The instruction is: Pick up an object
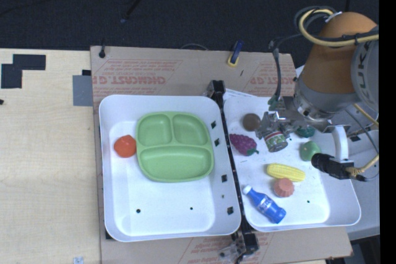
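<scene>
The arm point(337, 59), grey with its orange band, comes in from the upper right of the frame and bends down over the right bin point(346, 213). The left bin point(117, 207), in the lower middle of the frame, carries a green divided tray point(174, 146) with a red-orange tomato point(125, 146) just beside its left edge. All the likely pickings sit in the right bin: a purple bunch of grapes point(243, 143) near its left wall, a brown ball point(250, 121) above that, a yellow corn cob point(285, 172) in the middle, a pink-red piece point(284, 187) touching the corn's lower side, a blue bottle point(265, 204) lying toward the lower left, and a green piece point(309, 149) to the right

As for progress, nothing looks lifted yet; every object appears to rest on the bin floor, so the pick itself is judged still to be done. The gripper point(273, 130) hangs low in the upper part of the right bin, just right of the grapes and ball. A small can-like thing point(276, 141) sits right at its tip, but whether that is gripped or merely beside it cannot be told, nor how far the hand is spread
</scene>
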`<state>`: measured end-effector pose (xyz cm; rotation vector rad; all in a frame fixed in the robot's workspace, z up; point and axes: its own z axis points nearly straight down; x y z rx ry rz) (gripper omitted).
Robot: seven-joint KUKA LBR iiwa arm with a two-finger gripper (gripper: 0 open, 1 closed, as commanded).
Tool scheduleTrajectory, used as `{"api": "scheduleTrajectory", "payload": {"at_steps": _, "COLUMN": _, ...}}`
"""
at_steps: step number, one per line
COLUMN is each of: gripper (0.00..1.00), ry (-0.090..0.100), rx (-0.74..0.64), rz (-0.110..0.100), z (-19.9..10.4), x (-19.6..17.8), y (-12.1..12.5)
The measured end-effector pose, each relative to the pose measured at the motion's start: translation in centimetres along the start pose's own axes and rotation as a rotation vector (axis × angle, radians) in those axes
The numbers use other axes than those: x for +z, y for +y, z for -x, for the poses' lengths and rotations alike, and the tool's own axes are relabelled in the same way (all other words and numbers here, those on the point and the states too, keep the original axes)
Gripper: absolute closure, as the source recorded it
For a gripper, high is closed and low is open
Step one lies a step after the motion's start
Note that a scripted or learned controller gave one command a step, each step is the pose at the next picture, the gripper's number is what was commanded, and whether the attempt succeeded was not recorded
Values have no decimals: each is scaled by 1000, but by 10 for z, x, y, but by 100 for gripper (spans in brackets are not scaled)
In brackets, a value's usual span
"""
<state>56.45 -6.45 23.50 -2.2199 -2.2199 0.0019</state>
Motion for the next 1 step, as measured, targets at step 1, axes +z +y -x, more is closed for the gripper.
{"api": "scheduleTrajectory", "payload": {"at_steps": 1, "gripper": 100, "ry": 0, "rx": 0, "rz": -4, "z": -1, "x": 17, "y": -5}}
